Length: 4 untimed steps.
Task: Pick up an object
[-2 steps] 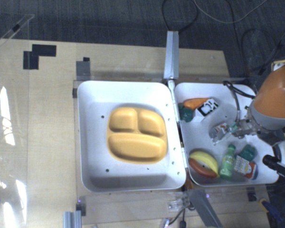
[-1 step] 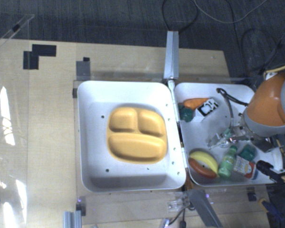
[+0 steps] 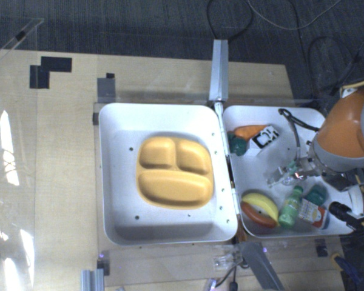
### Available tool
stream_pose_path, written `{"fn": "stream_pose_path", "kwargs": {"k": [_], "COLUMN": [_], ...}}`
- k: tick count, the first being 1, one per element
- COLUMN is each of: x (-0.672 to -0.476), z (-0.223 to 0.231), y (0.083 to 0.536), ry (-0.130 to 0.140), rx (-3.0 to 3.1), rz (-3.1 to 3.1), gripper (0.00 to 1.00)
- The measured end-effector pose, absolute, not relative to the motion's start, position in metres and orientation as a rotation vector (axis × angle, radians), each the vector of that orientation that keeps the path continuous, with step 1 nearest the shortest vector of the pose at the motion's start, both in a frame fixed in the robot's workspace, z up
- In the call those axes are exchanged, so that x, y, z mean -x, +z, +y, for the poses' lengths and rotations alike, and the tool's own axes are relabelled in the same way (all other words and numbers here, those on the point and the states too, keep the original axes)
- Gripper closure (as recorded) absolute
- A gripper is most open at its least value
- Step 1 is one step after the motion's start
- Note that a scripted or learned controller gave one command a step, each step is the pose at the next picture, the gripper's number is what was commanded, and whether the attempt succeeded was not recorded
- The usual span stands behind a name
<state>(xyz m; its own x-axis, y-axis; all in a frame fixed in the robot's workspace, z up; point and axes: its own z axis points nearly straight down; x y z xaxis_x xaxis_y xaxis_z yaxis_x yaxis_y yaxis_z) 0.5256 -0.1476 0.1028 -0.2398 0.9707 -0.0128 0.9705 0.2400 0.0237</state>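
Gripper (image 3: 289, 173) hangs low in the right bin (image 3: 303, 115) — whether it is parted or closed I cannot tell. Just beside it (nearer the front wall) lies a green bottle (image 3: 290, 207), near a banana (image 3: 260, 204); left bin (image 3: 118, 162) bears a yellow tray (image 3: 173, 171)

- A pale wooden bench (image 3: 60, 162) carries everything.
- Two white bins sit side by side: left bin (image 3: 118, 223), right bin (image 3: 255, 117).
- Black tape marks (image 3: 47, 70) lie far-left.

We are finding nothing we can read. The white tag (image 3: 265, 137) in the right bin (image 3: 273, 230) is showing bold black marks, and the green bottle (image 3: 291, 207) is carrying a coloured label, but both are blurring beyond reading.
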Motion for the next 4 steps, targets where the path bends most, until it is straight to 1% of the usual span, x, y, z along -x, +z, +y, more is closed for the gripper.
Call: {"fn": "stream_pose_path", "kwargs": {"k": [1,2,3,4], "x": [-0.525,-0.528,-0.517,-0.544], "z": [-0.148,-0.148,-0.155,-0.122], "y": [0.103,0.114,0.100,0.100], "ry": [0.017,0.022,0.022,0.022], "rx": [-1.921,-1.917,-1.646,-2.048], "rz": [2.454,2.451,2.638,2.348], "gripper": [0.00,1.00,1.00,1.00]}}
